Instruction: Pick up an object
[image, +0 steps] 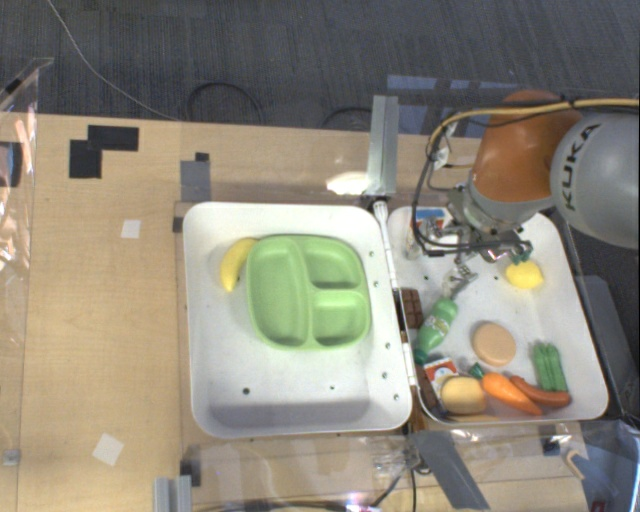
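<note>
Pale wooden bench (100, 330) on dark carpet (250, 50), two white bins, left bin (290, 405) holding green tray (305, 290), gripper (462, 283) above right bin (585, 345), jaw state cannot be told, green bottle (437, 327) at its six o'clock

The grey arm (600, 175) enters at the frame's upper right. Its orange band (515, 150) sits above the wrist. The pincer (470, 250) points downward.

green tray (305, 292) | yellow banana (235, 263) | orange carrot (510, 391) (bins (215, 330) white)
</note>
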